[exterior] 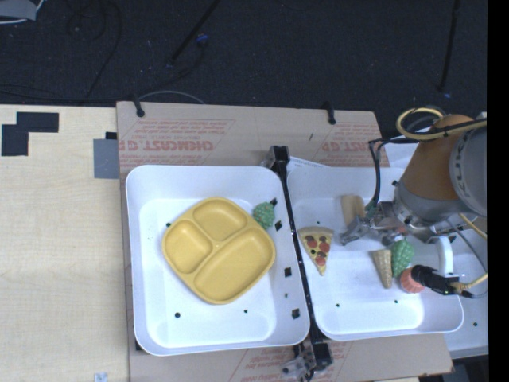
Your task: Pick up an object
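Observation:
My gripper point(350, 233) hangs low over the right bin point(374, 325), reaching in from the right, and stands open with nothing between its fingers. Just to its left lies a pizza slice toy point(317, 249). A tan piece point(352, 208) lies just behind the gripper. To its right are a tan wedge point(383, 267), a green toy point(403, 255) and a red-orange toy point(411, 281). The grey arm with its orange band point(433, 169) hides part of the bin's right side.
The left bin point(151, 309) holds a yellow divided plate point(219, 249), with a small green toy point(265, 213) by its right wall. A black divider point(290, 237) runs between the bins. Cables point(457, 281) trail near the right bin's right edge.

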